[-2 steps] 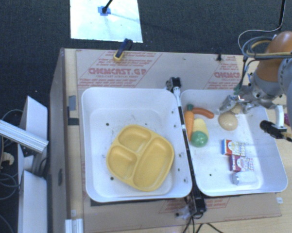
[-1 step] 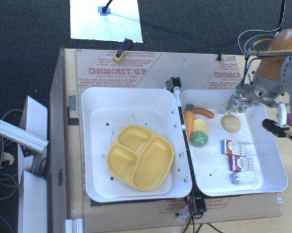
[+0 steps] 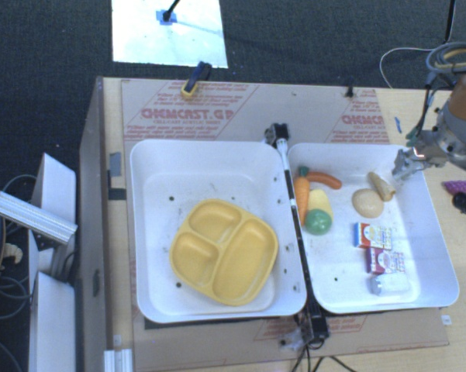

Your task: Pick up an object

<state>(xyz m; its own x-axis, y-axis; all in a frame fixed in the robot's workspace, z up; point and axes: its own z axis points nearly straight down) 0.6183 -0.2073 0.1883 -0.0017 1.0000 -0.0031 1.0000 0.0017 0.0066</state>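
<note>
The right bin [image 3: 434, 277] holds several toy foods: an orange carrot [image 3: 302, 198], a red-orange chili [image 3: 324, 180], a yellow piece [image 3: 319, 201], a green ball [image 3: 319, 222], a tan potato [image 3: 367, 202] and a pale beige piece [image 3: 381, 184]. Two small red and white cartons [image 3: 371, 235] [image 3: 384, 262] lie toward the front, with a small grey item [image 3: 376, 286] below them. My gripper [image 3: 405, 163] hangs over the bin's back right corner, just right of the beige piece, with nothing seen between its fingers.
The left bin [image 3: 151, 169] holds a yellow divided plate [image 3: 224, 250]. A black clamp [image 3: 277, 135] sits where the two bins meet at the back. A yellow and black tool [image 3: 195, 80] lies on the board behind the bins. Cables and dark objects lie at the bench's right edge.
</note>
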